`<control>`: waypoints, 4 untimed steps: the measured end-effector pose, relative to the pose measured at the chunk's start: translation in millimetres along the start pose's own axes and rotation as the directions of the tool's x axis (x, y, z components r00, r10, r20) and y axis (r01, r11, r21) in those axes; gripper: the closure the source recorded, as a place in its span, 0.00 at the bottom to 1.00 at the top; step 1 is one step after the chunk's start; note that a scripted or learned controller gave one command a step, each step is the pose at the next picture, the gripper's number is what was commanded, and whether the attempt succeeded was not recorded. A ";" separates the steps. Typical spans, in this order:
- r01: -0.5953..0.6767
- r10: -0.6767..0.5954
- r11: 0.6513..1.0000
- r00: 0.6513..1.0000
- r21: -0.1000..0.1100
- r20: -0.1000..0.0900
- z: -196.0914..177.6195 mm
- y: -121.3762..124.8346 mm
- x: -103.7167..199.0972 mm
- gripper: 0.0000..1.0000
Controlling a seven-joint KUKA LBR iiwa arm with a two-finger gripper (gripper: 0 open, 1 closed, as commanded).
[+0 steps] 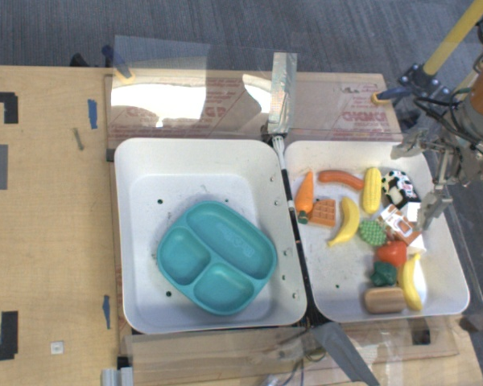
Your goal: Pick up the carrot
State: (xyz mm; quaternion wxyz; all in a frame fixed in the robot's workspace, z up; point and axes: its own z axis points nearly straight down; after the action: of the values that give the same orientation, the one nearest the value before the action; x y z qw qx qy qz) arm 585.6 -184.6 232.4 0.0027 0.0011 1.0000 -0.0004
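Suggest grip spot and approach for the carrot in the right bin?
Probably grip the carrot across its thick orange middle, coming from above. It lies flat, tapering, close to the bin's left wall, with the waffle touching its lower end, so close across the narrow width.

- My arm (476, 95) is cut off by the right edge of the picture.
- My gripper (435, 203) is too blurry to tell how its fingers sit.
- The small box (402, 223) has tiny print I can't read.
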 end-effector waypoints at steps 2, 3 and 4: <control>-0.381 0.381 0.925 0.924 -0.005 0.017 136.5 86.7 -22.3 0.00; -0.445 0.445 0.895 0.895 0.002 -0.007 134.5 90.2 -32.4 0.00; -0.503 0.504 0.864 0.862 0.029 -0.062 143.3 85.8 -60.3 0.00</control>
State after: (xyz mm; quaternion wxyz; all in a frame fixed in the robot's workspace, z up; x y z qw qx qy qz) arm 646.8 -99.1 89.4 -0.0308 0.2618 0.9646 -0.0054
